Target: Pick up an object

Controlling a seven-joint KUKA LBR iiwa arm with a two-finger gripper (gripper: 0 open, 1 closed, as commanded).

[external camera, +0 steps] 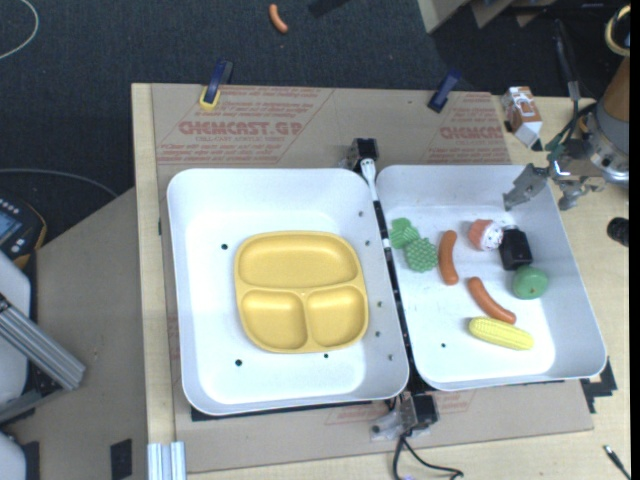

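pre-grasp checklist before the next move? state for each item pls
1. Gripper carries nothing: ok, no object between its fingers.
2. Gripper over the right bin: ok, it sits at that bin's upper right edge.
3. Gripper lined up over a target: not ok, the nearest items, the red-and-white toy and the black block, lie below and left of it.
4. Targets available: ok, also two sausages, corn, green ball and a green leafy piece.
5. Items separated enough for a clean grasp: cannot tell, the black block lies right beside the red-and-white toy.
6. Yellow tray out of the path: ok, it lies in the left bin.
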